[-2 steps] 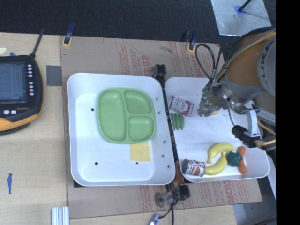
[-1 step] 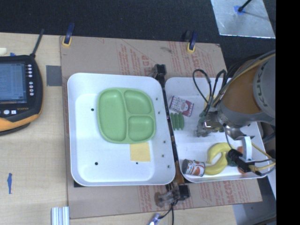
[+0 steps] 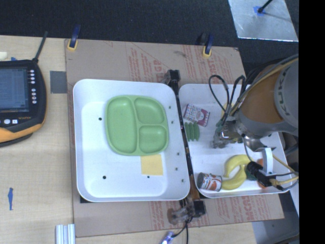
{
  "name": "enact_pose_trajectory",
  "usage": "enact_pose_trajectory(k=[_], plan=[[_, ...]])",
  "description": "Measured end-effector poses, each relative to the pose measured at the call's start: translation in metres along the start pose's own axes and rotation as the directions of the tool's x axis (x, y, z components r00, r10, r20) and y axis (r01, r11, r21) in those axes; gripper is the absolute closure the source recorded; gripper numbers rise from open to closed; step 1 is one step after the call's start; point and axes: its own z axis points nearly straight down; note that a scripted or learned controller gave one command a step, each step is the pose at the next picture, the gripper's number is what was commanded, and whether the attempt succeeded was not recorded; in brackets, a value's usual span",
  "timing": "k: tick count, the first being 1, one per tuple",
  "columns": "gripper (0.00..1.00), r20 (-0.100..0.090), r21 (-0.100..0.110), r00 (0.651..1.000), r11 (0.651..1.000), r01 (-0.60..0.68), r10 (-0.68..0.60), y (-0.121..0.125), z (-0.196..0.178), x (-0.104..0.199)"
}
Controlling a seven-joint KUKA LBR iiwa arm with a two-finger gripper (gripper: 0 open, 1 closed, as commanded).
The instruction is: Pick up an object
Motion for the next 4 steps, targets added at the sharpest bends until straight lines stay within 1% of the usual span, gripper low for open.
enact_pose_trajectory(k=[1, 2, 3, 4], plan=[[0.00, 0.000, -0.002, 1.000, 1.000, -0.003, 0.003, 0.035, -0.001, -0.045], [0.00, -0.001, -0.003, 1.000, 1.000, -0.001, 0.001, 0.100, -0.001, -0.051], [0.00, -0.002, 0.000, 1.000, 1.000, -0.003, 0.003, 0.083, -0.001, -0.099], [0.00, -0.002, -0.001, 1.000, 1.000, -0.003, 0.003, 0.058, -0.051, -0.098]])
